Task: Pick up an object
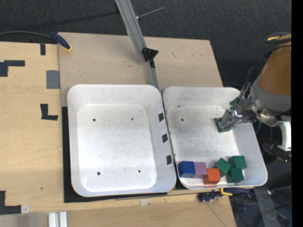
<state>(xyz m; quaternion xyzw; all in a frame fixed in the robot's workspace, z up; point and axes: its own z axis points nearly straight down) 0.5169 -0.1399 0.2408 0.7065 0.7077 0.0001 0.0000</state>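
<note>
My gripper (224, 123) hangs over the right bin (199, 103), near its right wall, on the grey arm with the orange band that comes in from the right. A dark green block (221, 125) sits between its fingertips, and the gripper is shut on it. It looks slightly above the bin floor. Along the bin's front edge lie a blue block (187, 168), a purple block (200, 168), an orange block (213, 175) and three green blocks (235, 174), well forward of the gripper.
The left bin (113, 141) stands beside the right one, and their rims meet at the middle. A slanted metal rail (137, 32) runs from the top down to the bins' back edge. The wooden bench (28, 126) extends to the left.
</note>
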